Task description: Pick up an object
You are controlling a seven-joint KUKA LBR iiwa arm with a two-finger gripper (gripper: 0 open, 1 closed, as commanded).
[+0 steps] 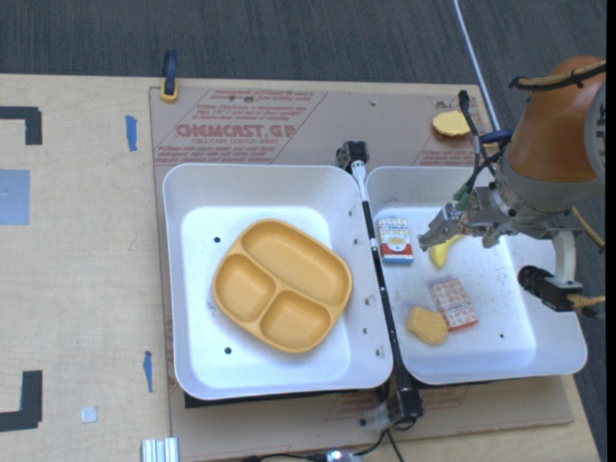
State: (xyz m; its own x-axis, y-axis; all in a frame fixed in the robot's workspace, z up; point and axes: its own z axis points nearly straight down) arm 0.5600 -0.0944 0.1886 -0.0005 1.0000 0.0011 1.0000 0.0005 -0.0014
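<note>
A dark grey carpeted floor point(289, 17) ran along the far side, beyond the gripper. Left of the gripper spread a pale wooden bench top point(77, 258) bearing black corner marks point(24, 123), blue tape strips point(131, 133) and a grey-blue square point(13, 197). Light was even and soft.

Bright, even light from overhead — the white bins point(183, 258) are nearly washed out, shadows soft, picture slightly grainy.
</note>
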